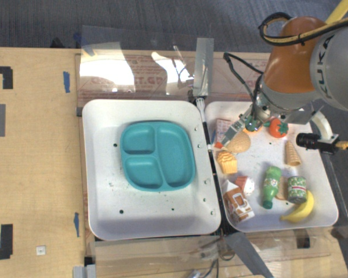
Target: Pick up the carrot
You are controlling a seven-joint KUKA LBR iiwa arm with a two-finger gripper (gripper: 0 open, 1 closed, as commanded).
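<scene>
Right now the end effector (252,122) hovers beside the carrot (227,135); I cannot tell its state. Crowding food could spoil the grasp.

The grey arm (330,57) reaches in from the right, orange-banded wrist bent down, gripper (250,122) lowered.

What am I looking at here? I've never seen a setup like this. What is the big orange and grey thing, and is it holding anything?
One camera looks down at a slant on a bench. The orange and grey thing is a robot arm reaching in from the right. Its gripper hangs low over the right bin, above a round cookie; whether it holds anything is unclear. That bin holds toy food: a banana, a green bottle, a can, an ice cream cone, a tomato. I cannot pick out the carrot for certain. The left bin holds a teal divided plate.
</scene>
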